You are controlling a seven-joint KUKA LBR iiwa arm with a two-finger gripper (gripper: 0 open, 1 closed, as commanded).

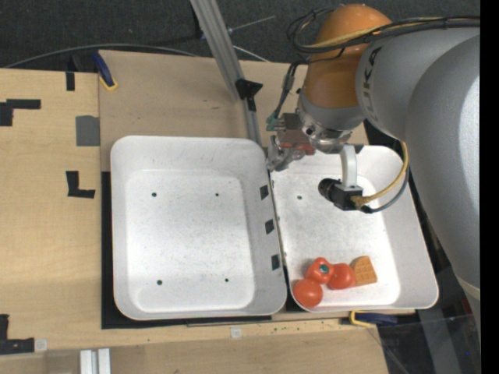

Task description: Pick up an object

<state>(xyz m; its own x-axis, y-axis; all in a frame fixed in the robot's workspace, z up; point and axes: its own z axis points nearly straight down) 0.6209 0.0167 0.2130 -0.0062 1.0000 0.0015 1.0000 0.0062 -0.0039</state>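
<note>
Grey arm (421, 92) bends down, pincer (282, 156) over right bin's (390, 287) far-left corner.

Even, bright overhead light, soft shadows, mild glare on white bins (187, 224), slight softness throughout

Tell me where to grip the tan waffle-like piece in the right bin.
Take the tan piece across its near and far edges, coming straight down. The red toys touch its left edge, and the bin's right wall is close, so sideways approaches look crowded.

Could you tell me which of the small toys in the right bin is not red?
The tan waffle-like piece, rightmost of the cluster at the right bin's near edge. The others beside it are red-orange.
</note>
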